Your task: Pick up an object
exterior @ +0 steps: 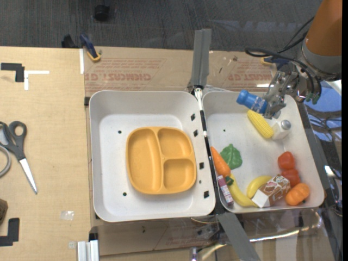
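Note:
My gripper hangs over the back of the right bin, coming in from the upper right. Its tip touches or overlaps the right end of a blue bottle lying at the bin's back wall. A yellow corn cob lies just below the gripper, with a small white round piece beside it. Toward the front are a green leafy piece, a carrot, two bananas, red fruit, an orange fruit and a brown carton.
The left bin holds an orange divided plate. Scissors lie on the bench at the far left. A grey bar stands behind the seam between the bins. Cables hang near the arm at the upper right.

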{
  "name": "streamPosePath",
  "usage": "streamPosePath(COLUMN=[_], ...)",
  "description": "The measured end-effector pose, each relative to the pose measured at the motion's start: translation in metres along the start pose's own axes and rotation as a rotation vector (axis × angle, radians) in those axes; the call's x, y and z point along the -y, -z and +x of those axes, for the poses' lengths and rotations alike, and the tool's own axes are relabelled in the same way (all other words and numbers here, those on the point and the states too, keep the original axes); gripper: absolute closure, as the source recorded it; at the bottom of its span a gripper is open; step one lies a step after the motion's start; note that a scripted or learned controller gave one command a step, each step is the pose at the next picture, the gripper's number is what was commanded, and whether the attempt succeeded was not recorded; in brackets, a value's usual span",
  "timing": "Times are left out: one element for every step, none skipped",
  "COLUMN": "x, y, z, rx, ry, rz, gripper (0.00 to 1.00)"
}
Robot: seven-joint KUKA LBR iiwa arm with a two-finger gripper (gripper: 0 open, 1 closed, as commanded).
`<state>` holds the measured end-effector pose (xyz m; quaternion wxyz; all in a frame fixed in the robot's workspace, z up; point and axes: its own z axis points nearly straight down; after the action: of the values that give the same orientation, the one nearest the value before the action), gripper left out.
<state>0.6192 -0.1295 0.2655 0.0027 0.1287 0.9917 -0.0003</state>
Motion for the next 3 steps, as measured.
streamPosePath(x=[0.077,0.077,0.022], y=[-0.129,-0.129,-0.172], z=[0.031,0.031,0.007], rx=[-0.003,-0.002,0.0], ry=[-0.231,-0.231,-0.325], rz=[0.001,0.001,0.0], gripper=[1.0,0.0,0.0])
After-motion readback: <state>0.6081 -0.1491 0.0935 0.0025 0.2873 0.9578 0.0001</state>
